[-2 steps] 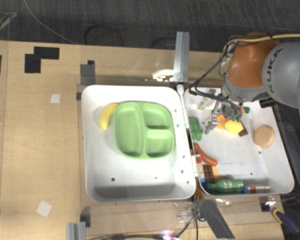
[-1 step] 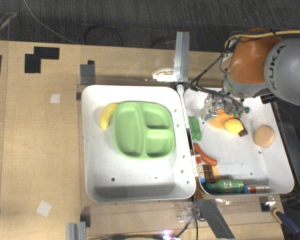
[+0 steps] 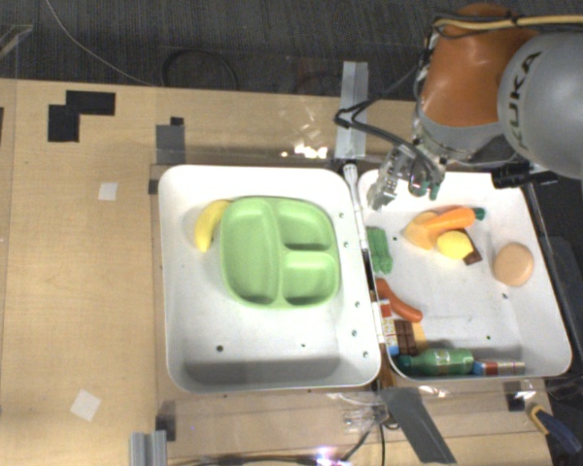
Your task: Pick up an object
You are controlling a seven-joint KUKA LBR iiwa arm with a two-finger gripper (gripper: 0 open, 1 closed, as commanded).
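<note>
Hovering end effector (image 3: 405, 182), above right bin (image 3: 539, 289)

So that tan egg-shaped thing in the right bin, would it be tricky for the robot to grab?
Probably a bit. The tan egg-shaped thing looks rounded and smooth, so it may slip out of a two-sided pinch or roll across the flat floor of the right bin if nudged. It lies apart from the other items, close to the bin's right wall, which might limit the gripper.

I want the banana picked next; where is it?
In the left bin, the banana lies at the upper left, touching the green tray's left edge.
</note>
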